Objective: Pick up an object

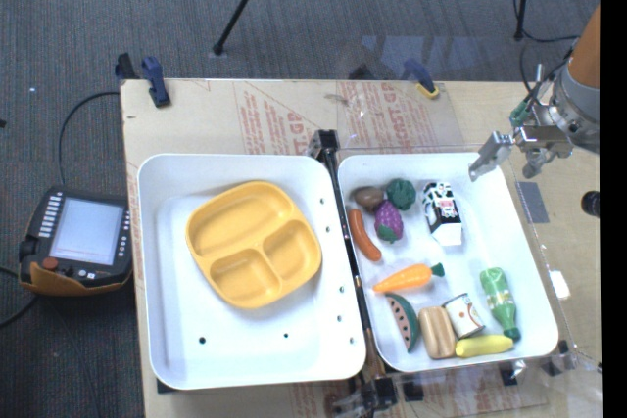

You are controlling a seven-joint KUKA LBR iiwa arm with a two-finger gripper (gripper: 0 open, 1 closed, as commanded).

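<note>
Right bin (519, 240), contents, all toy food, none lifted:
- milk carton (443, 211), cow-patterned, upper middle, nearest the gripper;
- broccoli (400, 192) and purple grapes (389, 221), touching, left of the carton;
- brown potato (369, 199), beside the broccoli;
- sausage (364, 235), along the left wall;
- carrot (409, 278), centre;
- watermelon slice (404, 321), bread roll (435, 332) and can (462, 315), side by side near the front;
- banana (484, 346), at the front wall;
- green bottle (499, 301), right side.

Left bin (157, 259): one yellow divided plate (254, 243), three compartments.

Gripper (505, 150): above the right bin's far right corner, apart from every item, holding nothing; whether it is spread or pressed together cannot be told.
</note>
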